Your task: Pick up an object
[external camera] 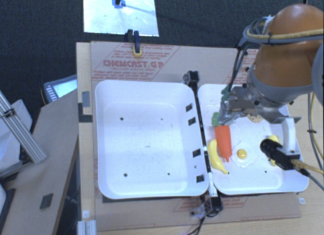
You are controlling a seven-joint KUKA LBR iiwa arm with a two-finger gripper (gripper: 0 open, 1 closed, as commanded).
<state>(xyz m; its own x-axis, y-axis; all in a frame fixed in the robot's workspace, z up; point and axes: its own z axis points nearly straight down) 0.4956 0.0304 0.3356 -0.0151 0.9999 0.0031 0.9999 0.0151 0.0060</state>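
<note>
The grey two-finger gripper (225, 119) is low in the right white bin (253, 184), just above the top end of the orange plastic carrot (223, 142). The carrot lies beside a yellow plastic banana (216, 160) and a toy fried egg (242, 157). The gripper possibly touches the carrot.

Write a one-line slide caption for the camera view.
KUKA gripper poised over the carrot in the right bin, beside a banana and fried egg.
</note>
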